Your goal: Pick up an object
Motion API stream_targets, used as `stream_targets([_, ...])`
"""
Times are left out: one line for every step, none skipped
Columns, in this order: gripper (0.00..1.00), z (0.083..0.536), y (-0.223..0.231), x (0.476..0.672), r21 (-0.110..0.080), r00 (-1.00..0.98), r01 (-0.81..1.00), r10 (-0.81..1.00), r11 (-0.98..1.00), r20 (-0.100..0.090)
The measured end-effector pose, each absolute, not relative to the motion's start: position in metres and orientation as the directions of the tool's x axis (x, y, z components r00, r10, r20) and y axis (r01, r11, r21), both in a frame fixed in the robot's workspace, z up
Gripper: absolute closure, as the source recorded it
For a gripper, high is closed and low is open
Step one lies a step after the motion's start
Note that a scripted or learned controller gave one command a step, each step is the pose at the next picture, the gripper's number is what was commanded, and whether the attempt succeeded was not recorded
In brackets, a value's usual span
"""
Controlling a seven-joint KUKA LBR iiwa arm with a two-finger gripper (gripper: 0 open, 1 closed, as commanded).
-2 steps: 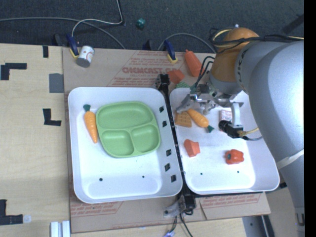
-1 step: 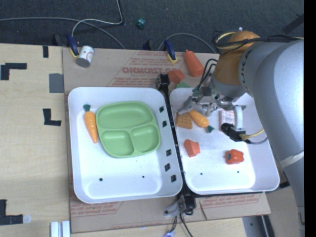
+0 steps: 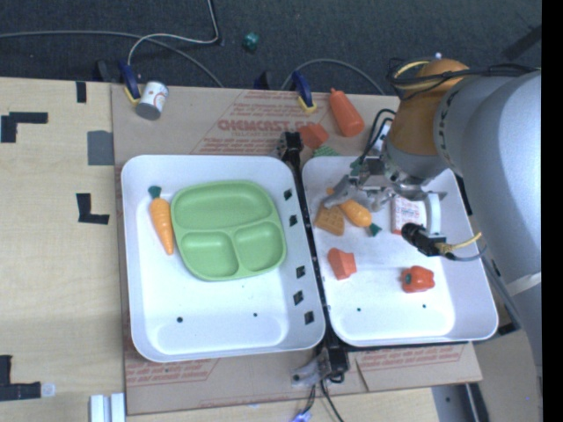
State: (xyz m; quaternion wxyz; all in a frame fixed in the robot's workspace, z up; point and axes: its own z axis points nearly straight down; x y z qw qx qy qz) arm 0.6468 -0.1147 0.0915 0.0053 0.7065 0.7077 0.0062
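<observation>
Grey metal fingers of the gripper (image 3: 359,197) reach down into the far left part of the right bin (image 3: 466,319), but whether they are open or shut cannot be told; they end just over a small carrot (image 3: 358,213), and no gap or grip on it can be made out. A tan waffle piece (image 3: 330,221) lies just left of that carrot, close to the bin's left wall. Nearer the camera sit an orange-red chunk (image 3: 341,262) and a red pepper (image 3: 418,278), well apart, with bare white floor around and near of them. A white packet (image 3: 407,211) lies right of the gripper.

In the left bin (image 3: 141,315) a green tray (image 3: 229,229) fills the middle, with a long carrot (image 3: 161,222) just beside it on the left; its near strip is open.

On the cardboard beyond the bins lies another orange carrot (image 3: 346,112).

From the right the arm (image 3: 493,148) comes in, its orange band (image 3: 420,117) above the wrist, bent down over the right bin's far edge.
</observation>
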Motion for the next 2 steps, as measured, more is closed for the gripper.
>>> stream_targets([0.0, 0.091, -0.1, 0.642, 0.017, 0.001, 1.0, 1.0, -0.001, -0.006])
stream_targets([1.0, 0.102, -0.096, 0.643, 0.015, -0.002, 1.0, 1.0, 0.002, 0.003])
